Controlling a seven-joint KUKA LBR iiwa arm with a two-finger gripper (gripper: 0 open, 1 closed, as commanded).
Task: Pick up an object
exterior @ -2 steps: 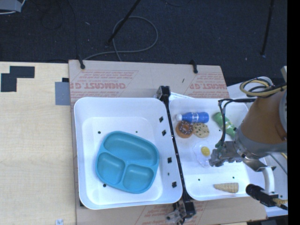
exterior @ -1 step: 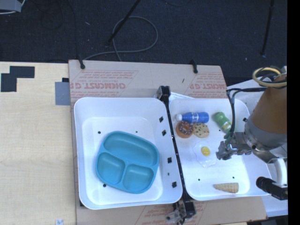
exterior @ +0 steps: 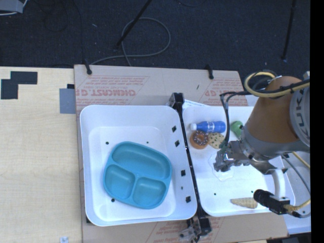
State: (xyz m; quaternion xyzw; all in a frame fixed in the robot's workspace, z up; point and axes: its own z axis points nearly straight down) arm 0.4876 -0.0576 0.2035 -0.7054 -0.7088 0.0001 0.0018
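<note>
Dark carpet strewn with cables is lying beyond the bench, where a cardboard sheet (exterior: 152,85) is carrying two shallow white bins side by side. A blue divided plate (exterior: 136,174) is resting flat in the left bin (exterior: 88,130), while the arm is reaching into the right bin (exterior: 223,209) from the right, its orange band looming over the far corner. The gripper (exterior: 224,162) is hanging low above the bin floor near the middle, close beside a cluster of small toys, though whether it is released or clenched I cannot tell, since the metal parts are blurring together and nothing is visibly sitting in it. Just beside it, a blue bottle (exterior: 211,126) is lying on its side against the far wall, with a chocolate donut (exterior: 199,139) touching its cap end and a cookie (exterior: 216,140) next to that; a green piece (exterior: 236,128) is peeking out by the arm. Nearer the front wall, well apart, an ice-cream cone (exterior: 245,202) is lying flat. The bottle is probably light, stiff and smooth, likely rolling if nudged, so closing across its round body midway along seems the safest hold. The donut and cookie are looking low and flat, harder to pinch.
</note>
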